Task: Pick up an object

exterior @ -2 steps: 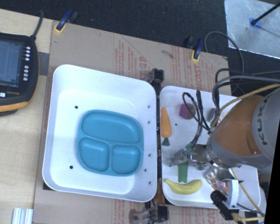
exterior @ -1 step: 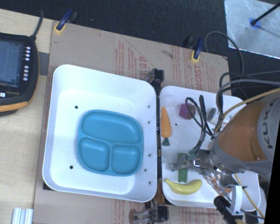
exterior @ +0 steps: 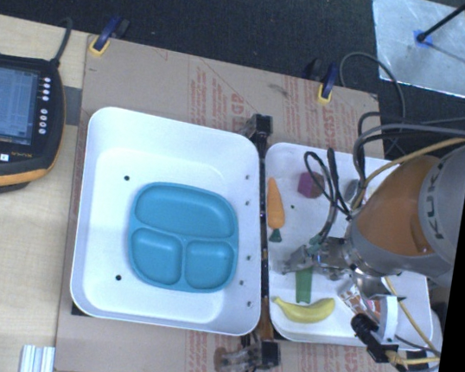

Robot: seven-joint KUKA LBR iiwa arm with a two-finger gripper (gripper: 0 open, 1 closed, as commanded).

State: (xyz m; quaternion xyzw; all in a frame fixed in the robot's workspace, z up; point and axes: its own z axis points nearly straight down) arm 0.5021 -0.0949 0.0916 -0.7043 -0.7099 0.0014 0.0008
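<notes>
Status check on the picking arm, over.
Claw low in right bin, over green block; grip unclear. Banana, carrot, purple cube lying loose. Cables drape over the bin.

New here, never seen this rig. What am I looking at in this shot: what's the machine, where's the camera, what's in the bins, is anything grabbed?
One camera, fixed above the bench, looks down at a slant. The grey robot arm with an orange band reaches in from the right; its two-finger gripper is low over the right white bin. Cables hide the fingers, so a grasp cannot be confirmed. That bin holds an orange carrot, a small purple block, a dark green stick-shaped piece just below the gripper, and a yellow banana. The left white bin holds a blue three-compartment plate. The black and orange handheld control tablet lies on the bench at far left.
</notes>
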